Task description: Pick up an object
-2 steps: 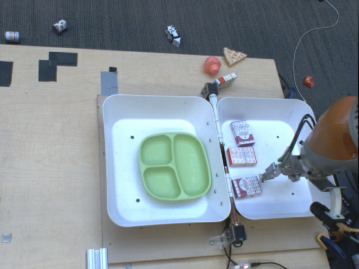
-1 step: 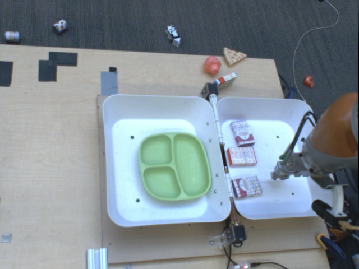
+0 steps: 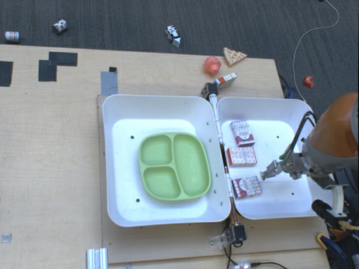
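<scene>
On the left side of the bench [image 3: 50, 150] you see only bare wood with some dark patches of tape near the far edge. Next comes the left bin [image 3: 120, 150], and a light green plate [image 3: 175, 166] with three compartments lies flat in it, a little tilted against the bin's sides.

Between the two bins you can find a thin dark clip or hinge strip. Then, in the right bin [image 3: 280, 129], three small packets lie in a column close to the left wall: the far packet [image 3: 242, 133], the middle packet [image 3: 242, 157] and the near packet [image 3: 247, 186] (all are white with red print, and I cannot read the labels). They lie apart from each other with small gaps.

Just to the right of the near packet you see the gripper [image 3: 271, 171], low over the bin floor, its tip pointing toward the packets. It is near the near packet but nothing is between the fingers; I cannot tell if the fingers are spread or together. The grey arm [image 3: 336, 144] with its orange band enters from the right edge.

Behind the bins, a red ball [image 3: 212, 65] and a toy pizza slice [image 3: 234, 55] lie at the bench's far edge.
</scene>
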Controlling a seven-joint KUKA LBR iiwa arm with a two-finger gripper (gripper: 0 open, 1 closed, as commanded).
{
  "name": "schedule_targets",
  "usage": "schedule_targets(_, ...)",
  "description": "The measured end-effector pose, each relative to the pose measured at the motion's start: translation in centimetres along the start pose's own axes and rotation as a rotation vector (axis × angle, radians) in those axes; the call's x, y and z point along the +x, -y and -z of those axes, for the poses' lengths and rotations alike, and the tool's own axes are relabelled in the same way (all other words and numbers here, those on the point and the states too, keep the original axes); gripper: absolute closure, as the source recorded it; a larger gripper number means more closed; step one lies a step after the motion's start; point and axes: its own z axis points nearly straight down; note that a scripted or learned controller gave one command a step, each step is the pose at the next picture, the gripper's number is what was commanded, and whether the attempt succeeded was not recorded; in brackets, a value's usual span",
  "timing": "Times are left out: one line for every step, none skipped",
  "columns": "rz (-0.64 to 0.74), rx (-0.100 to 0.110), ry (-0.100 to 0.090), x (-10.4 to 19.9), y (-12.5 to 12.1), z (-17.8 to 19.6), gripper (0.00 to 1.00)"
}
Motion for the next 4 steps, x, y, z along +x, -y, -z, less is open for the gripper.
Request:
schedule_targets(-0.005, 0.010, -0.002, 5.0, 0.4, -2.2, 0.00)
schedule_targets(-0.002, 0.003, -0.001, 5.1, 0.1, -1.0, 1.00)
schedule_targets(-0.002, 0.004, -0.001, 5.1, 0.1, -1.0, 0.00)
schedule_targets(-0.006, 0.010, 0.000, 5.9, 0.4, -2.1, 0.00)
